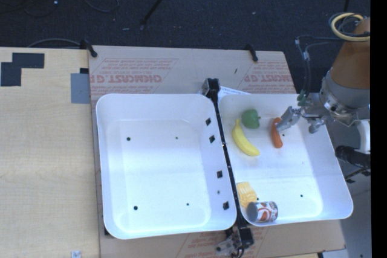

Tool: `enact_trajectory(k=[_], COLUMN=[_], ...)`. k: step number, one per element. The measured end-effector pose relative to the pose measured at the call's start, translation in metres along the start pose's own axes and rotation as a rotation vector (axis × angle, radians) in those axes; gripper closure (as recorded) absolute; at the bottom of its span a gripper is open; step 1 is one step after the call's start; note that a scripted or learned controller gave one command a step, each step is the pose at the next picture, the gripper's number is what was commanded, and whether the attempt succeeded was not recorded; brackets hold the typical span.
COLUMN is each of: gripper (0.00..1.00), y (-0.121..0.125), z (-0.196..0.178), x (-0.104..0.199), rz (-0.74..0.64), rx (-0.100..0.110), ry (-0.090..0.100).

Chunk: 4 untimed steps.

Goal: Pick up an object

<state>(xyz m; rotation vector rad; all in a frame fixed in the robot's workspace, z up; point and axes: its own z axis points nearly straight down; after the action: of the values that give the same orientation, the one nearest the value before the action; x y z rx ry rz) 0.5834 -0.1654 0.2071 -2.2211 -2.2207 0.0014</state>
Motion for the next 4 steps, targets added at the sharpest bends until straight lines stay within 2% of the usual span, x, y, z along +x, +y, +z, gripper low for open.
enact_trajectory(k=[1, 2, 3, 4], gripper=[0.0, 1.0, 1.0, 1.0], y=[0.037, 0.037, 0.06, 0.025], z=[0.126, 0.11, -0.045, -0.003], x=[-0.002, -0.003, 0.07, 0.159], rz=[-0.004, -0.003, -0.009, -0.007], rx=[0.002, 0.001, -0.018, 0.007], ry=[0.0, 0.0, 0.001, 0.003])
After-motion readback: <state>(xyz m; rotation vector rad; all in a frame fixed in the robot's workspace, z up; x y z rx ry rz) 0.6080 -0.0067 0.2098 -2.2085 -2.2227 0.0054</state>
